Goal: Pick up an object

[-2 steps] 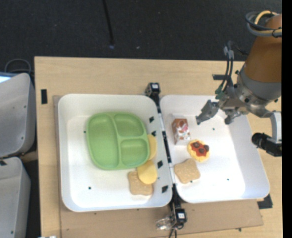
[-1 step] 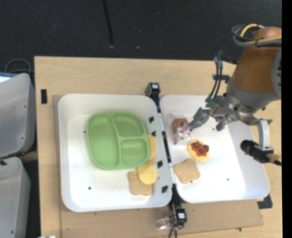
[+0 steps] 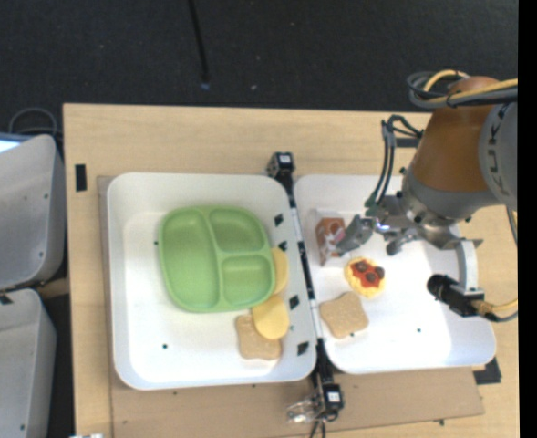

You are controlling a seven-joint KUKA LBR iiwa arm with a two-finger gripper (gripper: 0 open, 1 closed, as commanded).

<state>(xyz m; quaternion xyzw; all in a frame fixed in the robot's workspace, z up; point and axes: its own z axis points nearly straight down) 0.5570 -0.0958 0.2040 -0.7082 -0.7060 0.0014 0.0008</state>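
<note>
**A:** What lies nearest the front edge of the table (image 3: 86,153)?

**B:** In the left bin (image 3: 136,354), a tan toast slice (image 3: 253,340) with a pale yellow round piece (image 3: 271,318) overlapping its upper edge. Just across the divider, in the right bin (image 3: 432,345), a second bread slice (image 3: 344,315) lies flat near the divider.

**A:** And farther back?

**B:** A green divided plate (image 3: 215,258) takes up the middle of the left bin, touching the yellow piece at its lower right corner. In the right bin, a small yellow tart with red topping (image 3: 366,276) sits just above the bread slice, apart from it. Beyond that, a brown-and-white packet (image 3: 329,235) lies close to the divider.

**A:** Where's the pincer?

**B:** The pincer (image 3: 355,236) hangs over the right bin, just beside the packet and above the tart. Its fingers look spread apart, with nothing between them. The grey arm with its orange band (image 3: 450,153) rises behind, toward the far right.
</note>
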